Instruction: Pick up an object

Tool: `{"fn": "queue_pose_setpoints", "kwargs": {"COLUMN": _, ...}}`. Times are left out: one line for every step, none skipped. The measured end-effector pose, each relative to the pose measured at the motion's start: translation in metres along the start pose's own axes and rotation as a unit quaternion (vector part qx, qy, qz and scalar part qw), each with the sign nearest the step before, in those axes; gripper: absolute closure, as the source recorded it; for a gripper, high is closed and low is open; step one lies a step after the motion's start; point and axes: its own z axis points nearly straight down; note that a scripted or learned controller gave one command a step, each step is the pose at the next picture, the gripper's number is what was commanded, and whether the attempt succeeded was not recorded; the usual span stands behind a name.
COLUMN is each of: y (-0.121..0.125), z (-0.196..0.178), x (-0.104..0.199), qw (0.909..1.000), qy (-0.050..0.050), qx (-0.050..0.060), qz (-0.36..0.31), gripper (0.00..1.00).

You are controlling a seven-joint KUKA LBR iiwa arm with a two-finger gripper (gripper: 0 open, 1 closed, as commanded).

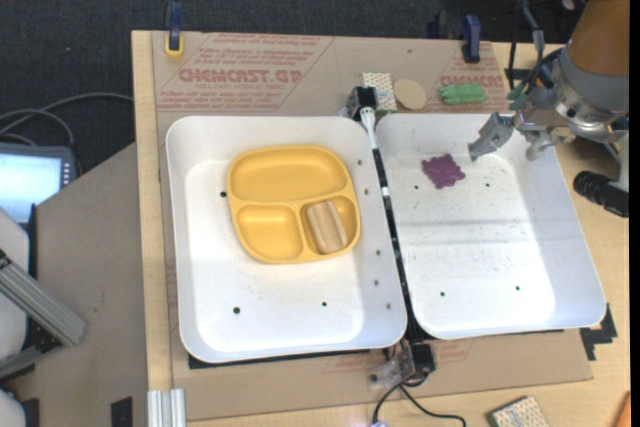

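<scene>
A small, flat, ragged-edged purple piece (442, 171) lies in the right bin (540, 245), near the empty, spread claw (512, 139).

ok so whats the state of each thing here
yellow plate: upright in left bin, three sections
wooden piece: lying in the plate's lower right section
purple object: flat on right bin floor, not gripped
pincer: above right bin, beside purple object

Single fixed camera above worktop (250, 65), looking down at slant, moderate range. Both bins fully framed; hand (510, 137) at frame right.
</scene>
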Motion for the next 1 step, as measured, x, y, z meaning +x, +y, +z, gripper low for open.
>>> {"fn": "queue_pose_setpoints", "kwargs": {"y": 0.0417, "z": 0.1553, "x": 0.0265, "qw": 1.0, "qy": 0.001, "qx": 0.002, "qz": -0.002, "gripper": 0.0}}
